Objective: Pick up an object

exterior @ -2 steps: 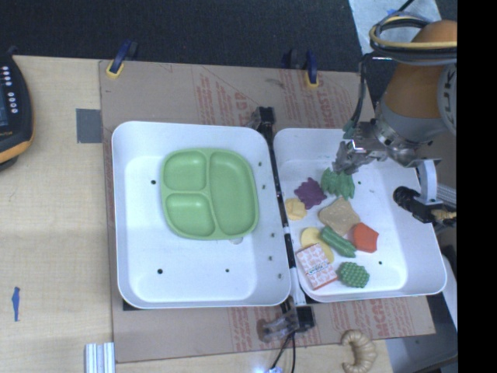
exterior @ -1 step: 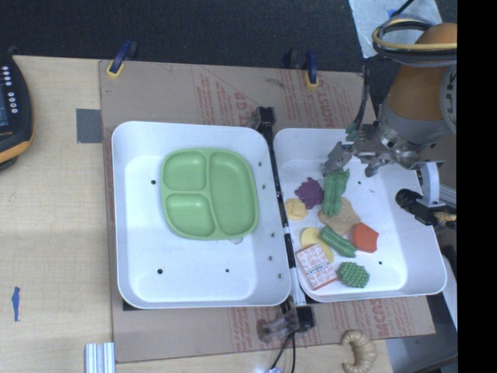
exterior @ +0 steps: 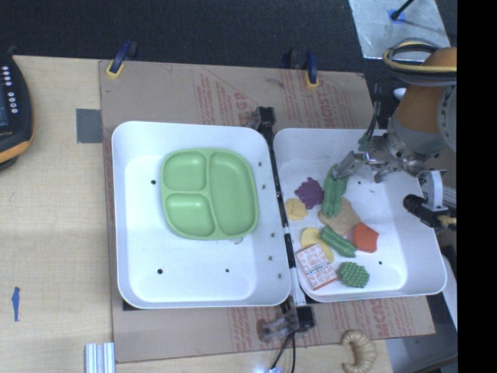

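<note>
My gripper (exterior: 363, 166) hangs over the back of the right bin (exterior: 419, 274), fingers spread apart with nothing between them. Its left fingertip is close to the top of an upright green pod (exterior: 334, 193). Just in front lie purple grapes (exterior: 311, 191), a yellow piece (exterior: 295, 207), a tan slice (exterior: 343, 216), an orange-red item (exterior: 365, 238), a dark green vegetable (exterior: 338, 242), a knobbly green piece (exterior: 353, 274) and a red-and-white carton (exterior: 316, 267). All rest on the bin floor.
The left bin (exterior: 140, 270) holds a light green divided plate (exterior: 210, 193). A black clamp bar (exterior: 278, 208) runs between the bins. A dark handset (exterior: 12, 111) lies at the far left of the bench, and a tan curled object (exterior: 359, 350) sits in front of the right bin.
</note>
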Controlling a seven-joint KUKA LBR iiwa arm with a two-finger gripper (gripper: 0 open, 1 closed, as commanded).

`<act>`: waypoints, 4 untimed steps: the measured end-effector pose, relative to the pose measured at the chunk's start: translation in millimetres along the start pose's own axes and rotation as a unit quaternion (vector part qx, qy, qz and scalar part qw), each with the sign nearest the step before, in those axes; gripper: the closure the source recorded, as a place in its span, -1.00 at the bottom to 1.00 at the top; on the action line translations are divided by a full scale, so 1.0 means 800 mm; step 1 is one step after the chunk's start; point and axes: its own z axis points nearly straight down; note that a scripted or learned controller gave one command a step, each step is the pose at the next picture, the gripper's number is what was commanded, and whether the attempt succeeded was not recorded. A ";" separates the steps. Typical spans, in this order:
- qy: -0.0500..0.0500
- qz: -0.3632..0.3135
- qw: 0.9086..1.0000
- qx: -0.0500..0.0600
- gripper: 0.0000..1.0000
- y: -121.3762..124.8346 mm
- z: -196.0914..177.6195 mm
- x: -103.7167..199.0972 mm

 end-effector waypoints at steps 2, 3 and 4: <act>0.002 -0.001 1.000 0.003 -1.00 -0.022 -0.102 -0.032; 0.002 -0.005 1.000 0.000 -1.00 0.027 -0.028 0.017; 0.002 -0.004 1.000 0.002 -1.00 -0.003 0.010 0.050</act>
